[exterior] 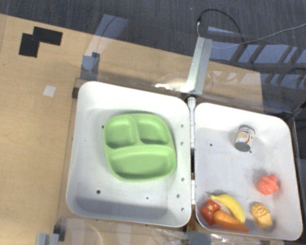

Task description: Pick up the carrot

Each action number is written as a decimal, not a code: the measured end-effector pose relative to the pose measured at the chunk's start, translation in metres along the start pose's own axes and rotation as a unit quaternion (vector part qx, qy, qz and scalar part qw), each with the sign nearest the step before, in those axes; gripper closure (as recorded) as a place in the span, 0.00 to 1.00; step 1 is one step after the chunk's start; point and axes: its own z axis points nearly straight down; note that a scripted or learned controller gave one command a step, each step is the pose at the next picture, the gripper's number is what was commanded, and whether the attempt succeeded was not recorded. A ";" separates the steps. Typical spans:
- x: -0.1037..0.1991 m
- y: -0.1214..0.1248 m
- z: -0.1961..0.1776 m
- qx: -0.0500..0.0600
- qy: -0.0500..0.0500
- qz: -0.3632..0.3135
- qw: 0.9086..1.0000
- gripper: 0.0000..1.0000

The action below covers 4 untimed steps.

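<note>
The carrot [229, 221] is an orange stick lying flat in the right bin [221, 130], close to its near wall. It rests just below a yellow banana [231, 206] and touches it along its upper side. A red strawberry [210, 206] sits at the carrot's left end.
A bread-like yellow pastry [261, 214] lies right of the carrot. An orange-red fruit [269, 184] and a small tin can [244, 138] sit farther back in the right bin. The left bin [80, 191] holds a green divided plate [139, 146].
</note>
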 end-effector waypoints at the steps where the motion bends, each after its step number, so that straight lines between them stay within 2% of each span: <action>1: 0.072 -0.081 0.063 0.002 -0.001 -0.165 0.986 1.00; 2: 0.043 0.032 0.011 0.001 0.000 -0.085 0.996 1.00; 4: 0.047 0.029 -0.012 -0.001 0.002 -0.094 0.996 1.00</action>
